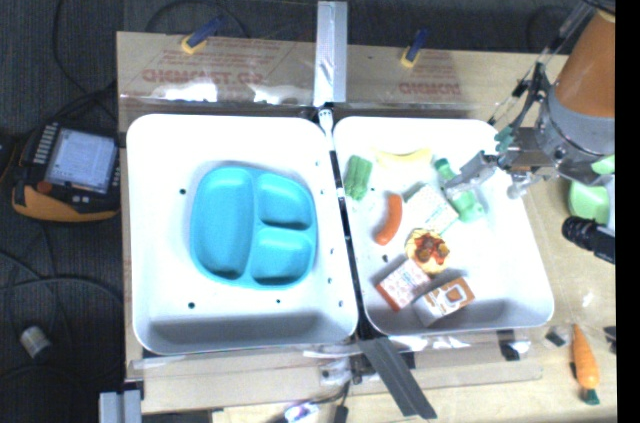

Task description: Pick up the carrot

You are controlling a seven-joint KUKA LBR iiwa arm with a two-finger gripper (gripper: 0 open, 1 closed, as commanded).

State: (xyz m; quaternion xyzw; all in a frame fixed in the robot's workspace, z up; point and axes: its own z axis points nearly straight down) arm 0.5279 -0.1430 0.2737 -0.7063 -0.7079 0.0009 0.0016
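Over the right bin's (535, 261) 2 o'clock quarter, the gripper (468, 175) of the grey, orange-banded arm (585, 81) hangs above a jumble of toy groceries. Whether the tool is apart or together cannot be told from this angle, and nothing can be seen clamped in it. The carrot (388, 218) lies untouched on the bin floor at about 9 o'clock from the bin's centre, near the divider, its length running from 1 o'clock to 7 o'clock, well apart from the gripper. A green vegetable (357, 174) sits at the carrot's 11 o'clock, and a yellow banana (401, 154) lies at its 12 o'clock, near the far wall. Just beneath the gripper, at its 6 o'clock, rests a green bottle (464, 202). A pizza-like piece (429, 249) and two small boxes (403, 284) (445, 298) fill the bin's 6 o'clock side. A blue divided plate (252, 224) sits in the left bin (160, 311). On the bench at 5 o'clock lies an orange, green-tipped item (585, 367).
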